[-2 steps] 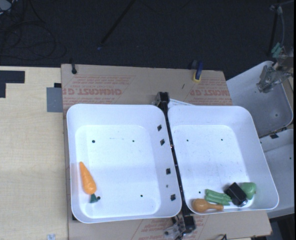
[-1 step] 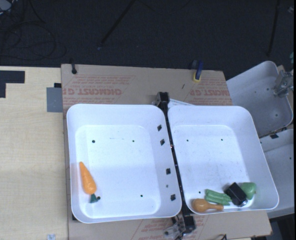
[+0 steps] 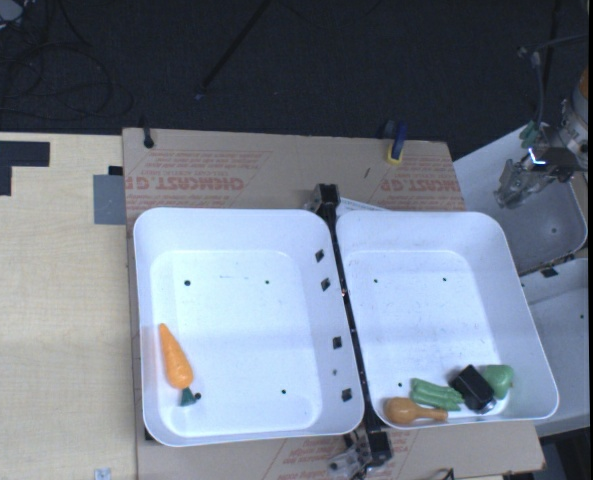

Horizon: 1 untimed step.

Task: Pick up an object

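Claw (image 3: 517, 180) beyond right bin (image 3: 431, 230) (outside rim)

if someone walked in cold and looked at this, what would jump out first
Probably the two white bins side by side on the brown board, mostly bare. An orange carrot lies alone near the left bin's front-left corner, while the right bin's front-right corner holds a small cluster: a tan gourd-shaped toy, a green pod, a black block and a green piece. The gripper hangs off past the right bin's far corner.

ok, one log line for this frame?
gripper: off bins, right | left bin: toy carrot | right bin: pear, green pods, black block
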Motion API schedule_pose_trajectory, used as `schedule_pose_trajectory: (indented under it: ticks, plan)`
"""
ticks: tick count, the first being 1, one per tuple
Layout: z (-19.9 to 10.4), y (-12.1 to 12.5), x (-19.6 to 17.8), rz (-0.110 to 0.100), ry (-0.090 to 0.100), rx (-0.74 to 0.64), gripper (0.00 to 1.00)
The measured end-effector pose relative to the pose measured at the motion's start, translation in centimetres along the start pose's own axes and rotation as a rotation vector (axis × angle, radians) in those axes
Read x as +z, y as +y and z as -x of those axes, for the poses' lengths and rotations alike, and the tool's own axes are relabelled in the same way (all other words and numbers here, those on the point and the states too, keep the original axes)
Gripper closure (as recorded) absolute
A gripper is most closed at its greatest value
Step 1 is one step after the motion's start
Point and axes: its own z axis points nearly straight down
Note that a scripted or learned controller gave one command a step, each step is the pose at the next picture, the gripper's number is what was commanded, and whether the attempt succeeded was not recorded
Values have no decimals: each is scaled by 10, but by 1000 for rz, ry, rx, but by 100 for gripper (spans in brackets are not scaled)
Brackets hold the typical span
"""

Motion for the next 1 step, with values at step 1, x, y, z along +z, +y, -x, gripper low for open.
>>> schedule_pose_trajectory:
  ticks: [1]
  plan:
    - [-17,-1,-63,14,-5,3,100]
